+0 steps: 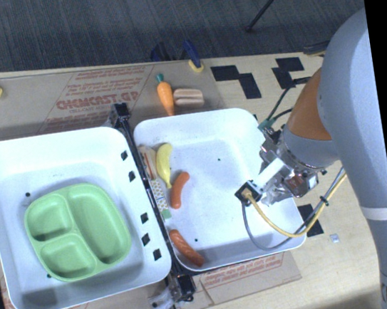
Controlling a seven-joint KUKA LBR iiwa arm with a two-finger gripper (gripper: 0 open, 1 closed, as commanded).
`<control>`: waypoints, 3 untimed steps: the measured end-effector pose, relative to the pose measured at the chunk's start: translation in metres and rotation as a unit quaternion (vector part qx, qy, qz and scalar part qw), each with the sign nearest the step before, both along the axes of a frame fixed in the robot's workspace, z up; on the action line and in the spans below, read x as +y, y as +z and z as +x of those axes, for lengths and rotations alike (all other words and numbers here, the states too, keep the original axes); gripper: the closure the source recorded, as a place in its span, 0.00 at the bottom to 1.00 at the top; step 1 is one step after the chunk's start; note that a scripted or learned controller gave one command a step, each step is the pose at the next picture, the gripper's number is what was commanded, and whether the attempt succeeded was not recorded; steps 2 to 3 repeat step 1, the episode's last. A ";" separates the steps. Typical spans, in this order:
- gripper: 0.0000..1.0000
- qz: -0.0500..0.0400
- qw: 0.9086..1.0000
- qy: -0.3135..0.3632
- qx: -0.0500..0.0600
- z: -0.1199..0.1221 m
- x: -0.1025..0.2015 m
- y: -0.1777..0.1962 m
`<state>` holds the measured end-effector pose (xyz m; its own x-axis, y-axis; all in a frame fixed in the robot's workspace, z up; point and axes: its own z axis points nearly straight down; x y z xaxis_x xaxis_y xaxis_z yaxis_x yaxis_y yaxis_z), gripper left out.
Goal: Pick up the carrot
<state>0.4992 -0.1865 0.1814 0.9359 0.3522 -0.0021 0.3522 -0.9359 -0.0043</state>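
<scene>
The carrot (165,97), orange with a green top, lies on the cardboard just beyond the far rim of the right bin (210,120), outside both bins. My gripper (283,187) hangs over the right bin's right edge, far from the carrot and toward the near right. The wrist and its cables hide the gripper's tip.
A tan bun-like piece (189,97) lies right of the carrot. The right bin holds a banana (163,160), two sausages (178,189) (187,248) and a striped piece (148,161) along its left wall. A green divided plate (77,231) sits in the left bin. Blue clamps (193,56) grip the bench's far edge.
</scene>
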 end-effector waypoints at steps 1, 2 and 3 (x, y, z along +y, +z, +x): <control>1.00 0.001 0.997 -0.076 0.002 -0.024 0.025 -0.030; 1.00 0.001 0.997 -0.076 0.002 -0.024 0.025 -0.030; 1.00 0.001 0.997 -0.076 0.002 -0.024 0.025 -0.030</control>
